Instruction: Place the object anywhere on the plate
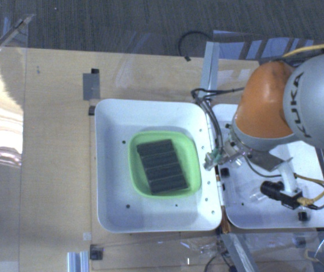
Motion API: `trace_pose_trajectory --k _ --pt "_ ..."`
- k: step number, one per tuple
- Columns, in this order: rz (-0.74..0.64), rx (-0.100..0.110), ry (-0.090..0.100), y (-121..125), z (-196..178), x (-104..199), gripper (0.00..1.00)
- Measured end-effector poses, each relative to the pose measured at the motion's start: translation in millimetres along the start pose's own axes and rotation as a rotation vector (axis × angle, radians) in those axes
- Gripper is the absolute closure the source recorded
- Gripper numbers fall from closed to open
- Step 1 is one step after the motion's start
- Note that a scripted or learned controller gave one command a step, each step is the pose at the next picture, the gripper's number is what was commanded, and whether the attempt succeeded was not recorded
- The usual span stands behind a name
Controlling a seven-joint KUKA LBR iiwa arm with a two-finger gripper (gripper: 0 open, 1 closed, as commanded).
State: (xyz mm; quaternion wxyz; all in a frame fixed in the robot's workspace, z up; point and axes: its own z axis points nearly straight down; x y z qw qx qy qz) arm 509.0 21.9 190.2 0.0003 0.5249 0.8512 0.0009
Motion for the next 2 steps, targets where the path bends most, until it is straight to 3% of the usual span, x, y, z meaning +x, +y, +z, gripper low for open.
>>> trace_pose_trajectory --k 1,2 --pt "0.0 0.0 0.0 -0.1 0.0 -0.1 0.0" --pt "0.042 -0.001 -0.003 -17.3 7.4 -67.8 0.0"
